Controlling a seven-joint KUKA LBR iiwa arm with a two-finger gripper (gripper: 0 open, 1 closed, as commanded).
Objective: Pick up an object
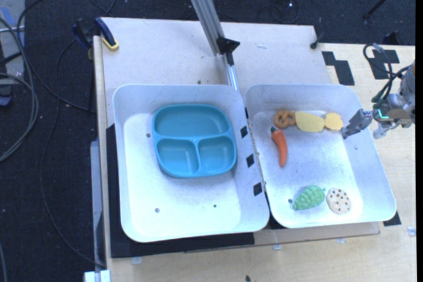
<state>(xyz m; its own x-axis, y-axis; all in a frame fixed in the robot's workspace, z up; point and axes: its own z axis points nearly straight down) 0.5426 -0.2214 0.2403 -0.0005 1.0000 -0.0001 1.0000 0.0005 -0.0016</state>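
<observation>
Landmark = right bin (pixel 370 162). Blue divided plate (pixel 195 140) in the bin left of it. Inside: pretzel (pixel 285 119), carrot (pixel 281 146), yellow piece (pixel 309 121), green bunch (pixel 308 197), cookie (pixel 338 200). Gripper (pixel 365 123) over its right rim, fingers spread, holding nothing.

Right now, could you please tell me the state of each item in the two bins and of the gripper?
Blue divided plate: flat in the left bin, compartments bare.
Pretzel: lying flat, touching the yellow piece.
Yellow piece: lying on its side.
Carrot: lying flat, apart from the rest.
Green piece: resting beside the cookie.
Cookie: lying flat.
Gripper: at the right bin's right rim, holding nothing.
</observation>
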